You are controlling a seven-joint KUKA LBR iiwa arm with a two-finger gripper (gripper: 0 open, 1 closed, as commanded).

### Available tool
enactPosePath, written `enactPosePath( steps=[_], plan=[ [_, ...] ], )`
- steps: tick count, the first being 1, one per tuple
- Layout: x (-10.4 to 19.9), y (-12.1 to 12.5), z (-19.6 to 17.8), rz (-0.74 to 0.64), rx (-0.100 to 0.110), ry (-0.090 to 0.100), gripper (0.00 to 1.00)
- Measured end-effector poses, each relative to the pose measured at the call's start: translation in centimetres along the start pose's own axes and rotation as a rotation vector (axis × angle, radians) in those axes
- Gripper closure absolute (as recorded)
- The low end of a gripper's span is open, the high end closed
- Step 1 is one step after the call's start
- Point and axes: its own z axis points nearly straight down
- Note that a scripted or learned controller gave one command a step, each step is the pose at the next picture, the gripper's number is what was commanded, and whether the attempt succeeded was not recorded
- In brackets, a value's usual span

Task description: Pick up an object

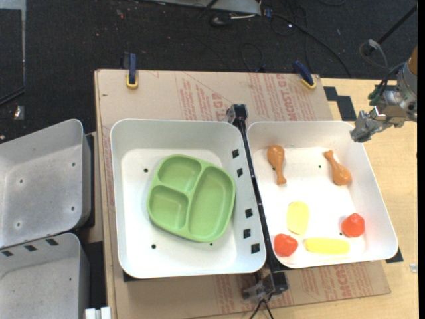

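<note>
Drumsticks [277, 163] lie in the right bin [382, 198] with two tomatoes [352, 224] and two yellow pieces [298, 217]. A green plate [192, 197] fills the left bin [126, 198]. The gripper [366, 129] hangs over the right bin's far corner, holding nothing visible.

2 bins sit side by side on the bench. The left bin [126, 178] holds a divided plate [192, 197] near its centre. In the right bin [380, 198], 2 drumsticks [277, 163] [338, 168] lie at 12 o'clock, 2 round pieces [285, 244] [353, 225] at 7 and 4, and 2 flat pieces [298, 217] [327, 246] between them.
</note>
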Motion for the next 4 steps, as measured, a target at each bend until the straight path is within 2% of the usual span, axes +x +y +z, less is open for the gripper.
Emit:
enactPosePath(
  steps=[1, 4],
  plan=[
    [5.5, -0.5, -0.1, -0.003, 0.007, 0.003, 1.0],
    [20.5, 0.9, 1.0, -0.004, 0.006, 0.003, 1.0]
  ],
)
